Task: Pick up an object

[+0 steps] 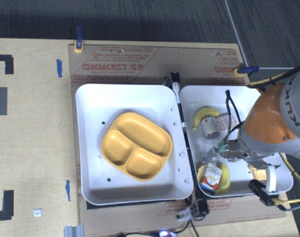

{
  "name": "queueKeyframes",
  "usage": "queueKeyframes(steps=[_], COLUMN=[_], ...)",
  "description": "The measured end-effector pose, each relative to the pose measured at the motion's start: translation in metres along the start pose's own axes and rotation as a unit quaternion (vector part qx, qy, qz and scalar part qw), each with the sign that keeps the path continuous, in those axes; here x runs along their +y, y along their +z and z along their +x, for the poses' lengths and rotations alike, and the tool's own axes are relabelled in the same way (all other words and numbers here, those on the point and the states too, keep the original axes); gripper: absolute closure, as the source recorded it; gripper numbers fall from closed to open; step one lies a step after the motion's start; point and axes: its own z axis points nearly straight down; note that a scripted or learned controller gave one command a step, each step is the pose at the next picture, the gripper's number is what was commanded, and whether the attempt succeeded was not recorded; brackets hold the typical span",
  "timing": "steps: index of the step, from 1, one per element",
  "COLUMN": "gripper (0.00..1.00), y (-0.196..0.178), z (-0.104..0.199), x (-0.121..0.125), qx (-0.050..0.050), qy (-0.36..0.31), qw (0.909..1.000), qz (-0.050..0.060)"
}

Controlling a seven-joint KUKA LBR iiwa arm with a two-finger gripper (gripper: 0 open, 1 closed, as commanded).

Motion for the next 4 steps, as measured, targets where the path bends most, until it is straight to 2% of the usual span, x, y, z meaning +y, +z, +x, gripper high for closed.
queueKeyframes(steps=[1,2,3,4], gripper=[0.0,1.0,1.0,0.0], y=[0.011,0.0,-0.087,-0.087], z=[-0.003,-0.004,0.09,0.089], x=[-0.003,-0.001,0.069,0.068], qx=[0.003,0.001,0.003,0.002], qy=[-0.001,0.0,-0.002,-0.001], qw=[1.0,1.0,1.0,1.0], qz=[0.005,0.002,0.006,0.007])
